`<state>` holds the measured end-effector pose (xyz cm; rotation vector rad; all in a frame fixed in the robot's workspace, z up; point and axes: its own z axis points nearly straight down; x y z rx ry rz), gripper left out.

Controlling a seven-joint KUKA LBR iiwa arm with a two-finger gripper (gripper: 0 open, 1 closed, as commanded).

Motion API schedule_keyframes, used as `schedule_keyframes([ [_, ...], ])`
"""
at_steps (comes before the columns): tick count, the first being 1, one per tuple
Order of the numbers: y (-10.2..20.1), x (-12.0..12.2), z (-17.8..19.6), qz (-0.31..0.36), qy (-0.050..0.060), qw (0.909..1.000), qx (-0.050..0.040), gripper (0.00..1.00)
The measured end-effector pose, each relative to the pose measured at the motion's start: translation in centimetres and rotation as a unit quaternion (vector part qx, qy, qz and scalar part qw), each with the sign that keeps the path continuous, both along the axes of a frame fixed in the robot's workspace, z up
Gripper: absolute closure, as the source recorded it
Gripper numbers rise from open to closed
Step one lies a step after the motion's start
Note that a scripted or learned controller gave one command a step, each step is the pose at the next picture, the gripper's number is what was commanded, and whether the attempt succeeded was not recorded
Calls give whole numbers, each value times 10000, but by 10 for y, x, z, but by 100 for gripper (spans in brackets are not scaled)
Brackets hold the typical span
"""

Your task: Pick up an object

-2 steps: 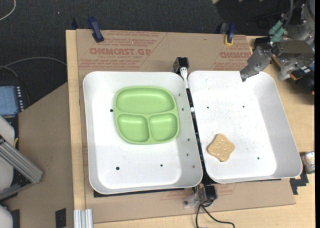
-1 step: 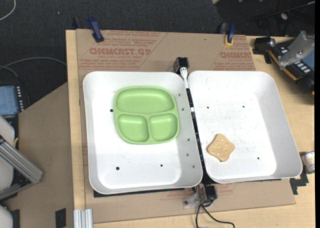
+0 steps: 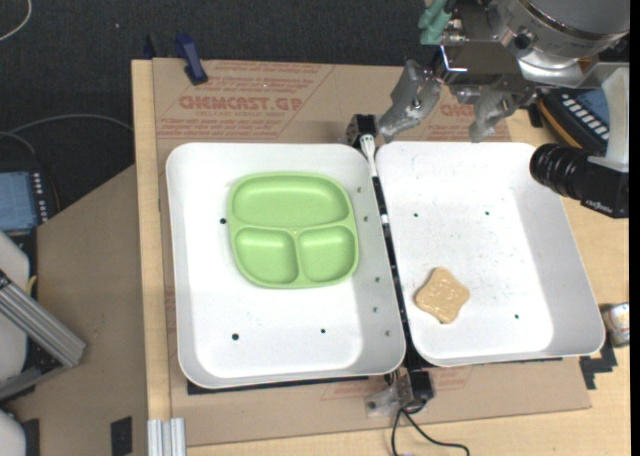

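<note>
Hovering over the right bin's (image 3: 560, 274) far edge, my end effector (image 3: 445, 109) spreads wide, holding nothing; the cracker (image 3: 441, 295) lies near that bin's front-left, a green tray (image 3: 293, 229) next door.

Two white bins sit side by side on the counter (image 3: 250, 94), left bin (image 3: 200, 334), right bin (image 3: 540, 244); a blue clip (image 3: 190, 57) grips the cardboard's far edge; cables (image 3: 420, 424) trail below.
</note>
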<state>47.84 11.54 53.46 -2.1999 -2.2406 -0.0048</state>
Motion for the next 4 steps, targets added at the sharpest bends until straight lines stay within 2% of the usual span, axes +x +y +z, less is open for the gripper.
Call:
schedule_keyframes([
  [1,117,0,0,-26,-7,10000,4,0],
  [2,110,1,12,-85,-18,10000,1,100],
  [3,76,1,-41,-112,40,9999,-32,100],
  [4,31,5,-100,-120,45,9999,-32,100],
])
